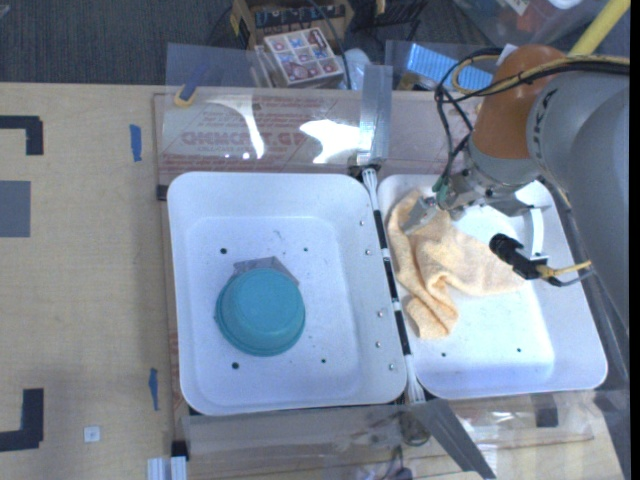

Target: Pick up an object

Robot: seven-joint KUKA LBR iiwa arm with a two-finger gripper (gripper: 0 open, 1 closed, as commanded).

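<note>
Gripper (440,200) pinches the yellow cloth's (440,263) upper edge — right bin (520,363), near its back rim.

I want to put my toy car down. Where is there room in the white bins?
The left bin has bare floor all around the blue bowl, most above it and to its right. In the right bin, the near end below the yellow cloth is bare. Its far end is crowded: the cloth, the gripper and the arm are there.
</note>
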